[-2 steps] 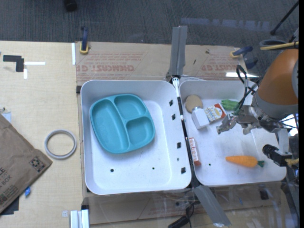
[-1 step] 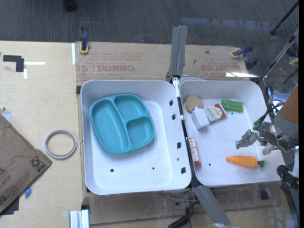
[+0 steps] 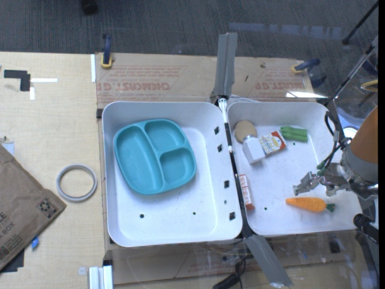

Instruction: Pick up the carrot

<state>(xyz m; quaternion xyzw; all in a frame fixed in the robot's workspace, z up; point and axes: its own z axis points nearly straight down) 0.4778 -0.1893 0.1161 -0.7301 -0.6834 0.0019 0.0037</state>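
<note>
The orange carrot with a green tip lies near the front edge of the right bin, pointing left. My gripper hangs just above and behind it, at the bin's right side. Its fingers stand apart, one grey fingertip reaching left over the carrot's thin end. Nothing is between the fingers, and the carrot rests on the bin floor.
The right bin also holds a beige round piece, a white block, a red-and-white packet, a green item and a red bar along its left wall. A teal divided plate lies in the left bin. A tape ring sits on the bench.
</note>
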